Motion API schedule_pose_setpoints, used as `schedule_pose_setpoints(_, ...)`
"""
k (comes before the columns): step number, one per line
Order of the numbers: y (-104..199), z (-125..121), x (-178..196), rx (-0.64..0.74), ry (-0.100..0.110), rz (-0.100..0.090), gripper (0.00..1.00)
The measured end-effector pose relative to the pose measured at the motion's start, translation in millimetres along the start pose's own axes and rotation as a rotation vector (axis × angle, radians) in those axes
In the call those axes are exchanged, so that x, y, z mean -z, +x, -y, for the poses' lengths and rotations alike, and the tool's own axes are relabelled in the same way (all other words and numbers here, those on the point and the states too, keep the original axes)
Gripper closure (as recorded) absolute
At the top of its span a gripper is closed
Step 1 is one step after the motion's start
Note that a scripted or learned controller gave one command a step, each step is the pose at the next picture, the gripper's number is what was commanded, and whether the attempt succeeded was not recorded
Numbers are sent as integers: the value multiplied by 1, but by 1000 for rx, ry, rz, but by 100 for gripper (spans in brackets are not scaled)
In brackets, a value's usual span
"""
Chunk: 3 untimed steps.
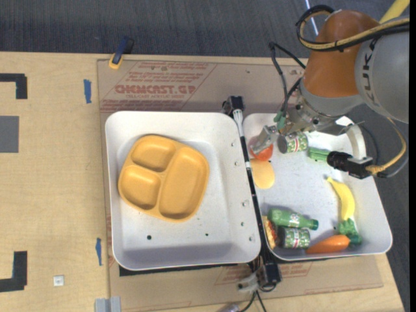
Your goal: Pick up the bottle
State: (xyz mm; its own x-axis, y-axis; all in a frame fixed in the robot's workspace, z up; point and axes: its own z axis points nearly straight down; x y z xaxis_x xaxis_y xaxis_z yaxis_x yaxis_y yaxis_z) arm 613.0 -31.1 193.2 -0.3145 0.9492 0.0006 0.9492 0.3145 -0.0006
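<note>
A wooden bench [52, 194] seen from above carries two shallow white bins side by side. The left bin [130, 239] holds a yellow plate [164, 176] with three compartments, lying a little left of the bin's middle. The right bin [374, 239] holds several small things. Near its upper left corner lie an orange-red piece [261, 152] and, just below it, a pale orange disc [263, 174]. At the bottom of this bin a green bottle [294, 220] lies on its side, with a can [296, 238] bearing a red and green label just below it and an orange carrot [329, 244] to the right. A yellow banana [345, 201] lies along the right side. Over the top of the right bin hangs the grey arm with its orange band [335, 51], and the gripper [284, 134] sits low at the bin's upper part; a second small labelled can [294, 143] lies right at it, but whether the fingers are closed on anything cannot be told.
</note>
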Motion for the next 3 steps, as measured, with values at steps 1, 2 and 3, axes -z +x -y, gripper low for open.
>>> schedule_pose_setpoints(1,0,-1,11,0,-4,1,100)
schedule_pose_setpoints(2,24,45,-8,268,0,-1,100)
schedule_pose_setpoints(3,76,101,2,412,0,-1,100)
